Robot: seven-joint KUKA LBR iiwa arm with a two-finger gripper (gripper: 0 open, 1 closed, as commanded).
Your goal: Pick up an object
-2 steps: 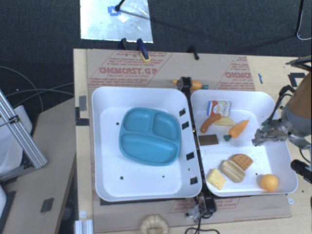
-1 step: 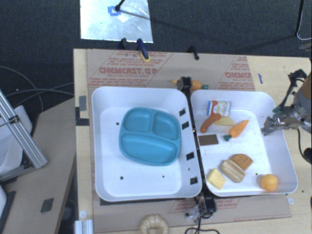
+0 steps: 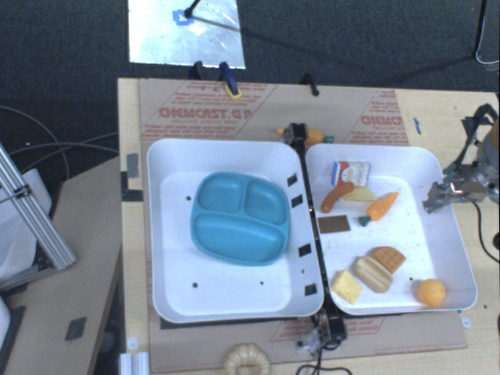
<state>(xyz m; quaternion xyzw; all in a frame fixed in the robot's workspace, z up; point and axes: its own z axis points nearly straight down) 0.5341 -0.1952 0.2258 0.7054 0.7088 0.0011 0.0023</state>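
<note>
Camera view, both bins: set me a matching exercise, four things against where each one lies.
Things:
1. blue divided plate
2. orange ball
3. carrot
4. claw

Places:
A. near right corner of the right bin
B. at the right bin's right rim
C. middle of the left bin
D. middle of the right bin, beside a hot dog

Pairs: 1-C, 2-A, 3-D, 4-B
</note>
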